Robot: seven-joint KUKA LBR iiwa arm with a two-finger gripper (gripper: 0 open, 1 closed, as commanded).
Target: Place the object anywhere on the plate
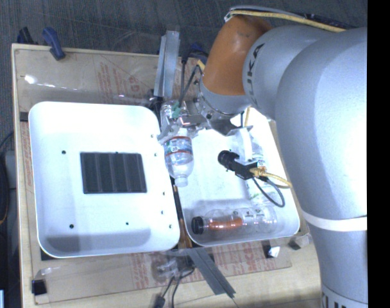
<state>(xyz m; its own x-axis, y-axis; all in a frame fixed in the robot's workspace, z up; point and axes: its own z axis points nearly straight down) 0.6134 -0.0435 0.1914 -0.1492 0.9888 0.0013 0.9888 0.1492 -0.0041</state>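
Bottle (179, 156), clear plastic, hangs clamped by its neck between my gripper's (174, 122) fingers, directly beneath my wrist.

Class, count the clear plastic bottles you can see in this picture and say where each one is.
2: one bottle upright over the divide between the bins, just below the claw; another bottle lying along the right bin's near edge. The arm may hide more.
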